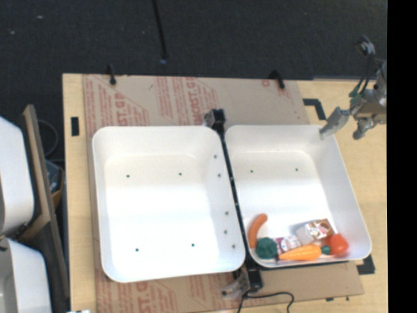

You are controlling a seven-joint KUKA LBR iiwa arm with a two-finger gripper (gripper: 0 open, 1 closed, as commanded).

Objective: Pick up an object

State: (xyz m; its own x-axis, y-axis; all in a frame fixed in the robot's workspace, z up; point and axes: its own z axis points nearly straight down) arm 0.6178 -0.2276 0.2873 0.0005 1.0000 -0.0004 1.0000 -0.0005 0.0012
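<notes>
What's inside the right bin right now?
In the right bin, clustered at its near edge: an orange sausage-shaped piece, a green lump, a small printed carton, a carrot, a red tomato-like ball. Anything beneath them is hidden.

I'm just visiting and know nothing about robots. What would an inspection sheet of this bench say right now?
Surface: wooden bench with printed cardboard under two white bins.
Job's things: right bin holds an orange sausage-shaped toy, a green lump, a carrot, a small carton and a red ball, bunched at its near edge.
Clutter: left bin, nothing seen inside.
Grippers: gripper open, off the right bin's far corner.
Cables: one at the front edge.
Surroundings: dark floor.
</notes>
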